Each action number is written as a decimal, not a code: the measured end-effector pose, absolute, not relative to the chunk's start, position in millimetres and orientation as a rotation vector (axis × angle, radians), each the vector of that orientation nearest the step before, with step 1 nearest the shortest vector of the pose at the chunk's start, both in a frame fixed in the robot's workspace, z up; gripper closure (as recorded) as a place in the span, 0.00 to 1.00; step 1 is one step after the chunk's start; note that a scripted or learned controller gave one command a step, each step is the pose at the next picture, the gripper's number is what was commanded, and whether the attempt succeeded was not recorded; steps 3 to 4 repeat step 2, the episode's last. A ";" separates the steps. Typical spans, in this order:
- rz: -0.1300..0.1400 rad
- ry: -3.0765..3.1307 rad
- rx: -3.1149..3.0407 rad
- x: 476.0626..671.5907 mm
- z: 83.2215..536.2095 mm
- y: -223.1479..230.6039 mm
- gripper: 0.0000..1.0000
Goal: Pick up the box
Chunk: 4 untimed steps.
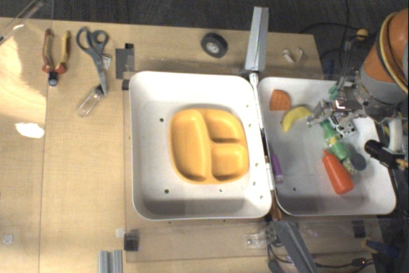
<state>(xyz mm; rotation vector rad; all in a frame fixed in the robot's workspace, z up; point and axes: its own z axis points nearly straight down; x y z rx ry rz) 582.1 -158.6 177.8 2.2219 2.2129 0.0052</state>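
My arm (pixel 391 67) a rounded grey housing with a broad orange band above the wrist, beneath it my gripper (pixel 337 113) a small cluster of metallic silver parts, thin dark cables trailing behind it

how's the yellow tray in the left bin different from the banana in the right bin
The yellow tray is far larger than the banana. The tray is squarish with three compartments; the banana is a small curved piece. The tray lies alone mid-bin; the banana sits among other items, beside the gripper. Both are yellow.
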 end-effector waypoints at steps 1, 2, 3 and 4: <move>0.012 2.455 1.941 523.4 89.5 -118.7 0.00; 0.012 2.468 1.924 587.1 88.9 -105.7 0.00; 0.012 2.468 1.924 587.1 88.9 -105.7 0.00; 0.012 2.468 1.924 587.1 88.9 -105.7 0.00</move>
